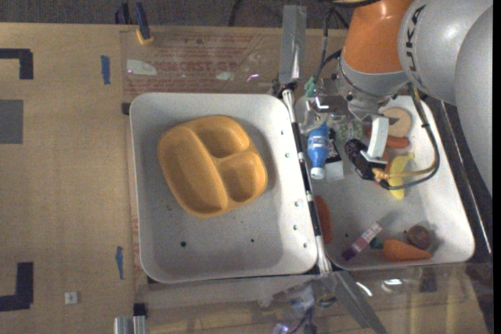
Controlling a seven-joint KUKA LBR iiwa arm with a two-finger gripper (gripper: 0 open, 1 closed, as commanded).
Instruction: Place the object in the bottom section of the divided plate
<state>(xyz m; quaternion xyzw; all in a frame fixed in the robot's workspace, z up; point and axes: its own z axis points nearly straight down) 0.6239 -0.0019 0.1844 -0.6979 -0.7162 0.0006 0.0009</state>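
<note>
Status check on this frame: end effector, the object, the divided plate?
End effector low over right bin, at blue bottle; grasp unconfirmed. Divided plate in left bin, nothing in its sections. Carrot and other items loose in right bin.

A yellow divided plate [213,165] is seen lying in the left white bin [156,246] on the table [63,192]. The gripper [329,138] is lowered into the right bin [446,215], just beside a blue bottle [317,152]. A carrot [405,249], a yellow banana-shaped piece [401,172] and a marker [362,239] are scattered nearby.
</note>
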